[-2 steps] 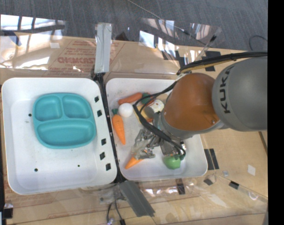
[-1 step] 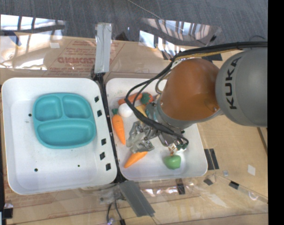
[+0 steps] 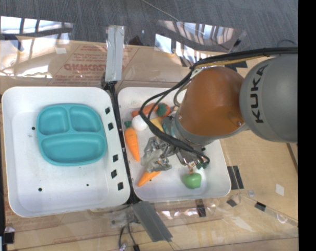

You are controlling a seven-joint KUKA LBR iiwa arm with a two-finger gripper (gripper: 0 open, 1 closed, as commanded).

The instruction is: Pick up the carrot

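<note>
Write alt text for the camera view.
The gripper hangs low in the right bin among toy food, between a carrot and another carrot. A green apple lies nearby; the left bin holds a teal divided plate.

1. Carrot: orange, tapered, lies flat in right bin, near its left wall.
2. Pose: approx. upright in view, thick end w/ green top toward far side, tip toward near side.
3. Second, smaller carrot: orange, angled, nearer front.
</note>
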